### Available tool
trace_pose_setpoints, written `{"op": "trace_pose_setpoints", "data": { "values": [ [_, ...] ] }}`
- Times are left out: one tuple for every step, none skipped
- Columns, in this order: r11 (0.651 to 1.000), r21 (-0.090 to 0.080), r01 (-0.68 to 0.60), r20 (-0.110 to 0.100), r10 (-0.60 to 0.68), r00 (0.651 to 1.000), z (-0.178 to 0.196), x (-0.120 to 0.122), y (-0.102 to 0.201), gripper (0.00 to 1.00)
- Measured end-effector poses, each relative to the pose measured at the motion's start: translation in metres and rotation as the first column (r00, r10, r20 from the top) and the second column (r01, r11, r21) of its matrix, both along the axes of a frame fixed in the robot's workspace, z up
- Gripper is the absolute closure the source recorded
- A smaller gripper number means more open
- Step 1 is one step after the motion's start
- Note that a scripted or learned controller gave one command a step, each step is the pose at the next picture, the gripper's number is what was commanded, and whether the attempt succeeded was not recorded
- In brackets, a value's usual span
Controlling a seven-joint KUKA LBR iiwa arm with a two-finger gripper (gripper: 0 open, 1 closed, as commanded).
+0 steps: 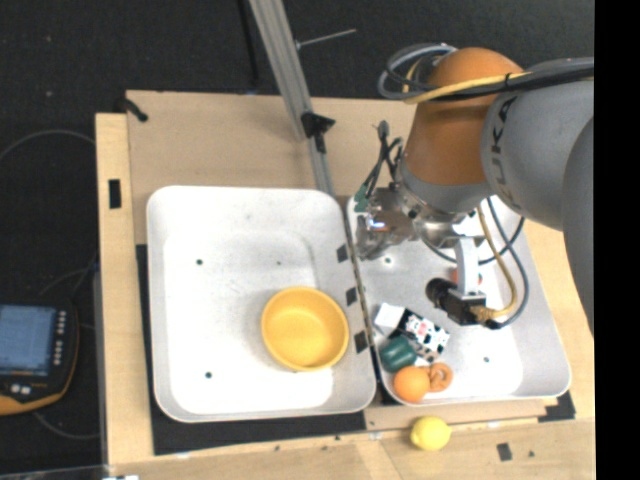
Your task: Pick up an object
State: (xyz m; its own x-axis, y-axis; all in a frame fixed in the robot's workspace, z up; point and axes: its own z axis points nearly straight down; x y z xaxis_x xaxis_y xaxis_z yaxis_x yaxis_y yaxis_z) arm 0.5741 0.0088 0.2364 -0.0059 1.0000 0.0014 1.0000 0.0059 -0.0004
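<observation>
Where the two white bins meet in the middle of the bench, the grey arm (530,118) comes in from the right and bends down over the right bin (530,358), its orange band (455,118) bulging large above the wrist. The gripper (372,230) hangs at the far left corner of that bin, close against the wall shared with the left bin (200,238); it is small and cluttered with cables there, and I cannot tell how the claw stands, nor is anything visibly caught in it.

The things to be picked lie well apart from the gripper, bunched in the near left corner of the right bin: a white block (388,318), a black-and-white patterned piece (428,335) just right of it, a dark green object (396,351) touching both from the near side, and an orange ball (411,383) nearest the rim with a smaller orange bit (440,374) against its right side. A yellow bowl (304,328) sits upright in the left bin, toward its near right part. A yellow lemon-like ball (430,433) rests outside the bins on the bench (220,138), just beyond the right bin's near rim. Off to the far left, a handheld screen (35,353) lies on the dark floor
</observation>
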Motion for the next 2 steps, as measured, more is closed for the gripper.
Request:
{"op": "trace_pose_setpoints", "data": {
  "values": [
    [1.000, 0.001, -0.003, 0.001, 0.003, 1.000, 0.0120, -0.0207, 0.0512, 1.00],
    [1.000, 0.000, 0.005, 0.001, -0.005, 1.000, 0.0112, -0.0201, 0.0480, 0.00]
  ]
}}
